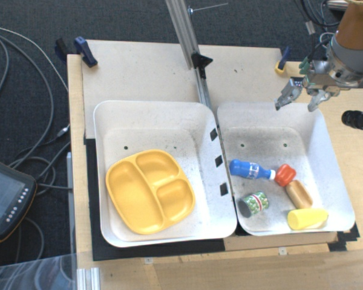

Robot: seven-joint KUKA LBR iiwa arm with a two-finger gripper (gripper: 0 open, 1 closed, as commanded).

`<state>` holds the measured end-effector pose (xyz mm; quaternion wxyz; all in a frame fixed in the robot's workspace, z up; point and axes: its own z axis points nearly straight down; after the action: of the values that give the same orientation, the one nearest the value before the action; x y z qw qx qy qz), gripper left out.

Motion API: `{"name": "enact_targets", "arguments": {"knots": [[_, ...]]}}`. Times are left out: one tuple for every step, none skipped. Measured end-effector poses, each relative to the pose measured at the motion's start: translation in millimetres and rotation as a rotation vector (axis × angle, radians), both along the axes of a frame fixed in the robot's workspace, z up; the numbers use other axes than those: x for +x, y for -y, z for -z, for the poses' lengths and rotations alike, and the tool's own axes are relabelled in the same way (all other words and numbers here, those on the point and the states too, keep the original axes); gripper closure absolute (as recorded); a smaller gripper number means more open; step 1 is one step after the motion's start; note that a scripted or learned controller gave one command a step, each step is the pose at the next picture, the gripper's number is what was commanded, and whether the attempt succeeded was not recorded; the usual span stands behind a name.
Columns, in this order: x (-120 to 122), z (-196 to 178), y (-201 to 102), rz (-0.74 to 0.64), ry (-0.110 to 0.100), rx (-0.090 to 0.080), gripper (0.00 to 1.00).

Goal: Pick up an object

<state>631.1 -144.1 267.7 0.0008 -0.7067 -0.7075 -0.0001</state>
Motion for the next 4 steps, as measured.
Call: {"name": "enact_targets", "arguments": {"knots": [[0.0,0.0,0.0,-0.001,0.0,-0.001,0.0],[2.7,59.0,-8.4,-0.001,-0.006,0.001,0.0],[-7.6,107.9,-8.8,0.001,-0.006,0.001,0.0],[0.5,165.0,-11.1,0.0,-0.007,0.001,0.0]]}}
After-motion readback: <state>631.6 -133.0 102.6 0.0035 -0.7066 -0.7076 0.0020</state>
